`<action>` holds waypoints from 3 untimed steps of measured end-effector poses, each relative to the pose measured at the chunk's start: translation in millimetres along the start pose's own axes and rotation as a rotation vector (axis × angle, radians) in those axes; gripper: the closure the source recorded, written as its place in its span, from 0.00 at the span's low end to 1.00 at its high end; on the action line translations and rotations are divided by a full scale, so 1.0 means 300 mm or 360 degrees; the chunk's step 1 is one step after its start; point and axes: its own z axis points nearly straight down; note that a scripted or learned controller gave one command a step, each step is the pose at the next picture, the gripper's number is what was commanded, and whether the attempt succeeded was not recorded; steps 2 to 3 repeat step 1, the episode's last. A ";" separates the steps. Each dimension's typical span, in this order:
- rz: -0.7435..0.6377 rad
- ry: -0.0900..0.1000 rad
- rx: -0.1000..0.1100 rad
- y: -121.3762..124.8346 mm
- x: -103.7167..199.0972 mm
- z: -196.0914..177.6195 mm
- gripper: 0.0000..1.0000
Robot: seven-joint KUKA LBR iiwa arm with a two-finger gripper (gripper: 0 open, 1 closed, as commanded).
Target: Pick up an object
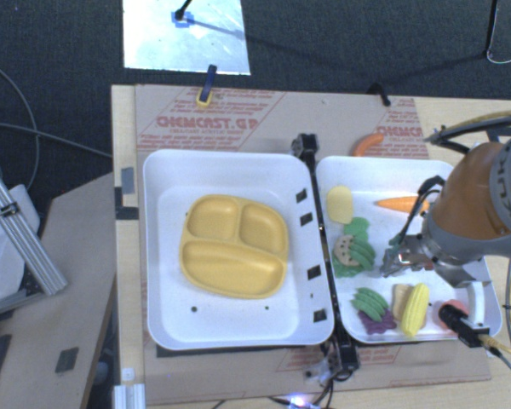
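Right, nearest first. The right bin (366, 177) holds the loose toy food. At its near edge a corn cob (416, 307) lies lengthwise, with a beige piece (399, 295) touching its left side. Left of these is a green pea pod (370, 299) with a purple piece (376, 319) against its near side. A pink-red piece (456, 307) sits toward the right wall.

The gripper (394, 262) hangs low over the middle of this bin, just beyond the corn cob and just right of a leafy green piece (360, 256). Cannot tell whether the claw is spread or pressed together.

A brown speckled piece (344, 250) lies against the leafy green piece. Farther back are a pale yellow piece (339, 203) and a carrot (396, 203), which lies crosswise.

The left bin (166, 254) holds one yellow divided plate (234, 245), flat and about centred.

Beyond the right bin an orange piece (367, 143) lies outside it on the cardboard (238, 122).
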 end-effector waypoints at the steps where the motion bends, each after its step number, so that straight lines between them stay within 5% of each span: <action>1: -0.0023 0.0007 -0.0014 0.029 0.362 -0.316 1.00; 3: -0.0023 0.0007 -0.0014 0.029 0.362 -0.316 1.00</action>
